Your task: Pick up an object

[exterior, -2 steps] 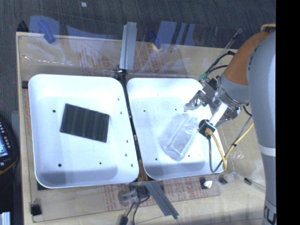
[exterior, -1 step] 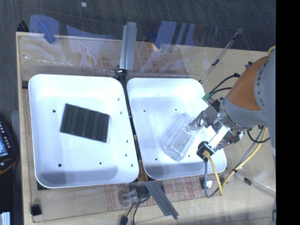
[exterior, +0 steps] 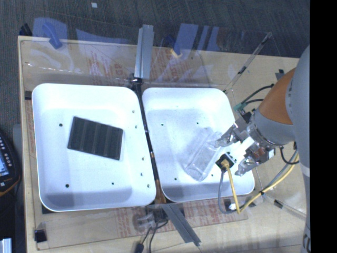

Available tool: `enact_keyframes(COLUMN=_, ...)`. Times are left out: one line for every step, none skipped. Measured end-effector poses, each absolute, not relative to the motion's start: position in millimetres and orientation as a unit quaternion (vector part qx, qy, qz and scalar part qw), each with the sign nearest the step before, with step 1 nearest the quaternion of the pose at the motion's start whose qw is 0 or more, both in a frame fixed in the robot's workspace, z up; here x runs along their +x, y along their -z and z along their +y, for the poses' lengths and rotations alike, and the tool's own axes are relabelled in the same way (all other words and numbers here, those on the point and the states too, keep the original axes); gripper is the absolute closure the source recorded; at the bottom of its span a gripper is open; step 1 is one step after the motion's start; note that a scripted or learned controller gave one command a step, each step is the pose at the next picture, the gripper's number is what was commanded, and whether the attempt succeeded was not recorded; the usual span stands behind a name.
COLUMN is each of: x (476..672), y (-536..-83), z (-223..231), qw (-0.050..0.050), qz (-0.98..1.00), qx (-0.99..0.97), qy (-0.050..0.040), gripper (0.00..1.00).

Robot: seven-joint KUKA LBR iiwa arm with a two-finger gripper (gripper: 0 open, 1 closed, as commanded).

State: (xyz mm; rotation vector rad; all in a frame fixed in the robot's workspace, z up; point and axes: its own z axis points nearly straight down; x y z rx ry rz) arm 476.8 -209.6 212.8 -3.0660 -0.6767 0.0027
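A clear plastic container (exterior: 201, 155) lies tilted in the right bin (exterior: 179, 109), near its front right corner. My gripper (exterior: 227, 151) is low over that bin's right side, right at the container's right end; whether it touches it is unclear. A dark ribbed rectangular pad (exterior: 95, 137) lies flat in the left bin (exterior: 47, 104), far from the gripper.
The grey arm with its orange band (exterior: 276, 107) reaches in over the right bin's right rim. Cables and a yellow rod (exterior: 233, 188) hang by the wrist at the front right. A metal divider post (exterior: 143, 51) stands behind the bins.
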Motion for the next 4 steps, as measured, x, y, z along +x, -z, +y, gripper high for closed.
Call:
enact_keyframes(x=538.2, y=-214.0, z=-171.3, qw=0.002, qz=-0.151, qx=-0.989, qy=-0.0021, gripper=0.0)
enact_keyframes(x=517.4, y=-210.6, z=-210.1, qw=0.003, qz=-0.311, qx=-0.95, qy=-0.0019, gripper=0.0)
enact_keyframes(x=476.3, y=-214.4, z=-189.2, qw=0.003, qz=-0.201, qx=-0.98, qy=-0.0024, gripper=0.0)
enact_keyframes(x=478.1, y=-263.3, z=-153.1, qw=0.0, qz=-0.32, qx=-0.948, qy=0.0007, gripper=0.0)
